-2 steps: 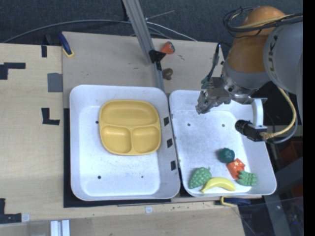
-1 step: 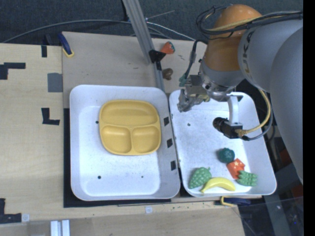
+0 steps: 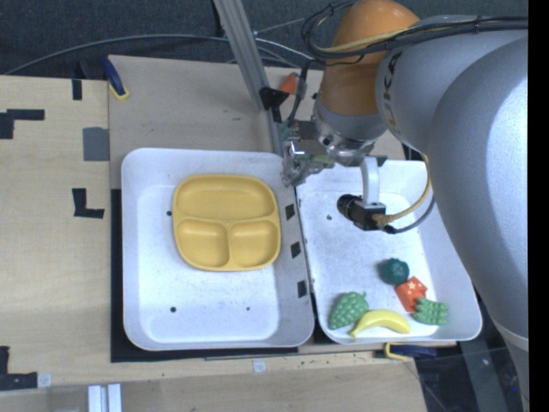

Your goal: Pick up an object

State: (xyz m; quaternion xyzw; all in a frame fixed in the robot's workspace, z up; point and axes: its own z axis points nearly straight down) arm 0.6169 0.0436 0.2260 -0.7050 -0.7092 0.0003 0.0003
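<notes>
Banana (image 3: 382, 322), grapes (image 3: 347, 309) at near edge of right bin (image 3: 343, 256): my candidates. Gripper (image 3: 294, 168) at far end, over divide between bins; open or closed, I cannot tell. Approach step, I judge; next: cross to toys, descend.

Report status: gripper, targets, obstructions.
Gripper above the divider between bins, far end. Grapes, banana and other toys clustered in right bin's near corner, apart from it. Yellow plate in left bin; nothing blocks the toys.

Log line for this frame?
pincer: far end of wall between bins | left bin: yellow plate | right bin: green grapes, banana, teal toy, orange toy, green toy, near end
</notes>
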